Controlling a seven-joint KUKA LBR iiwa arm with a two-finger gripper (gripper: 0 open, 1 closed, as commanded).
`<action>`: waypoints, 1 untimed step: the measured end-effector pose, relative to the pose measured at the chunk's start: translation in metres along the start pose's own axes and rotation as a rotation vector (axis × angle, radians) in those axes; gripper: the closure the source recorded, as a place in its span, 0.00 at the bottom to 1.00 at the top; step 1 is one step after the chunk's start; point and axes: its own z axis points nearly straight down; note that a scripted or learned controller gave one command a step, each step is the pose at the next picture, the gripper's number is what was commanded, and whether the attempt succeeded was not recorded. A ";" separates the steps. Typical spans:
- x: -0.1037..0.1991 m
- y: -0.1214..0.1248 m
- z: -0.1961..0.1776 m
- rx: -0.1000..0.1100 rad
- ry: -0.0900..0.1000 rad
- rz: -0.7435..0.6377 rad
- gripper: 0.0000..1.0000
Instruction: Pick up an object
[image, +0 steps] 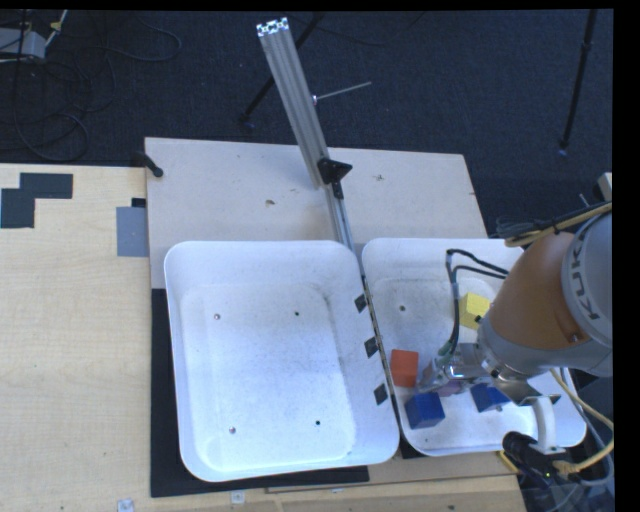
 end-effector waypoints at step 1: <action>0.049 0.117 -0.089 -0.016 -0.004 -0.002 1.00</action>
